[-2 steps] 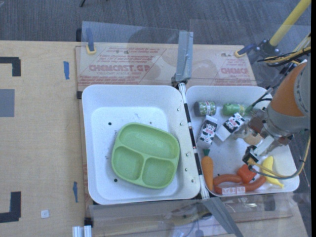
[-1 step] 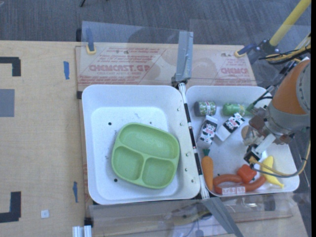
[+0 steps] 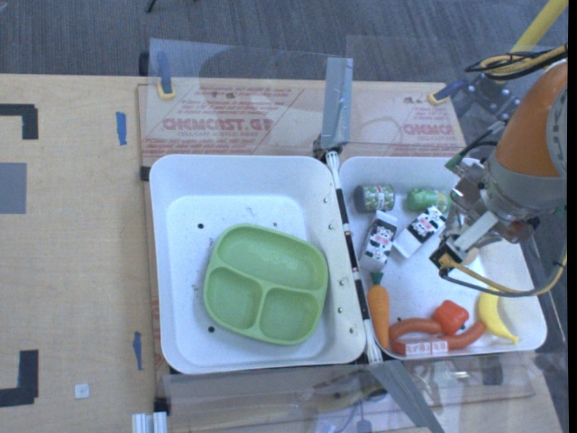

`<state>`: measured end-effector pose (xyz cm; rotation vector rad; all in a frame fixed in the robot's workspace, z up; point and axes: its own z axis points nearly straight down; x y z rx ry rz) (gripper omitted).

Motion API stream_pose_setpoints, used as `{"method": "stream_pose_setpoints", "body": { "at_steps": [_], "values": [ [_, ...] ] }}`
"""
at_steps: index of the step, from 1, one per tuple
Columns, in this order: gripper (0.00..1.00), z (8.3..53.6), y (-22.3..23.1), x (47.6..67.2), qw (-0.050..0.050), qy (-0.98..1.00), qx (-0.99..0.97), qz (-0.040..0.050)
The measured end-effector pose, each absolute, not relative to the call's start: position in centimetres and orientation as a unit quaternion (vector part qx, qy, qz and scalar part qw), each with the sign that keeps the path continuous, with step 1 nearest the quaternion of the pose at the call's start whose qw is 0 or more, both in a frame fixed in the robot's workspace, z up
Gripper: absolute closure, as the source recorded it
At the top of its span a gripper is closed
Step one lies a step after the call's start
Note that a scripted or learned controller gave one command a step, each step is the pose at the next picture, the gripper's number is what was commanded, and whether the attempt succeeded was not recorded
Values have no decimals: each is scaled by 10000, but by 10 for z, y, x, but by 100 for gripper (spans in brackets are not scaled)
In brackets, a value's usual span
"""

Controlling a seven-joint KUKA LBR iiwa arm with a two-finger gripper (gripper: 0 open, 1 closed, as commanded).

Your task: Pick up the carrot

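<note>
One gripper [image 3: 469, 227] hangs over the right bin [image 3: 534, 330], and we cannot tell whether it is open or closed. The carrot [image 3: 379, 314] lies apart from it, along that bin's inner wall near the front, with its green top pointing back and a red sausage [image 3: 433, 330] just beside it. We judge it a light, stiff toy, smooth and tapered, so it may slip. We would take it across the thick middle, though the wall crowds one side. A glossy banana [image 3: 498, 318] curves nearby.
</note>
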<state>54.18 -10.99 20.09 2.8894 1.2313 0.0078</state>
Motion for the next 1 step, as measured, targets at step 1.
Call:
{"method": "stream_pose_setpoints", "body": {
  "at_steps": [1],
  "values": [
    [100,229,-55,541,1,2394,9709,-6]
  ]
}}
